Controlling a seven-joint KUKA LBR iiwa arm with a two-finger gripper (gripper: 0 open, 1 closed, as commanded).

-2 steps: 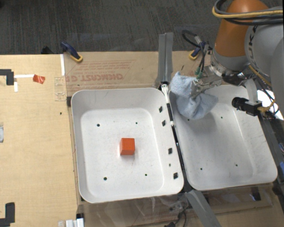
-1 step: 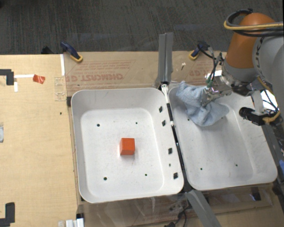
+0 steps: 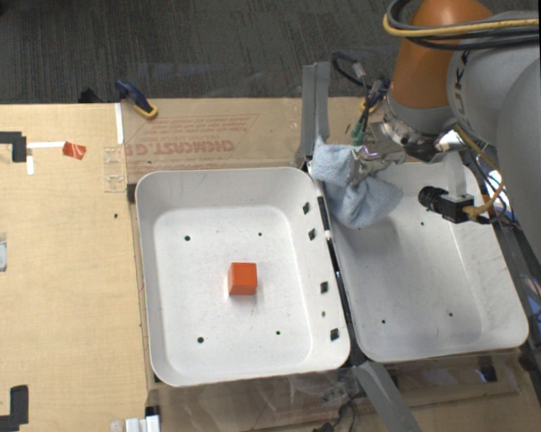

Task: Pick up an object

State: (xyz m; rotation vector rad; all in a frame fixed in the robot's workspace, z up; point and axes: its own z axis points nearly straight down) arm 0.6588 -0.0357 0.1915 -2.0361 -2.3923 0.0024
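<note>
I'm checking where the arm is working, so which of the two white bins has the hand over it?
The right bin: the hand hangs over its far left corner with a blue-grey cloth. The left bin holds an orange block.

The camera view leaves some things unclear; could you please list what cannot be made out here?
- Gripper: its fingertips sit against the pale blue cloth, so whether it grips the cloth is unclear.
- Cloth: its upper right part is covered by the gripper.
- Right bin: its far right corner is hidden behind the arm.
- Orange block in the left bin: too small for surface detail.
</note>
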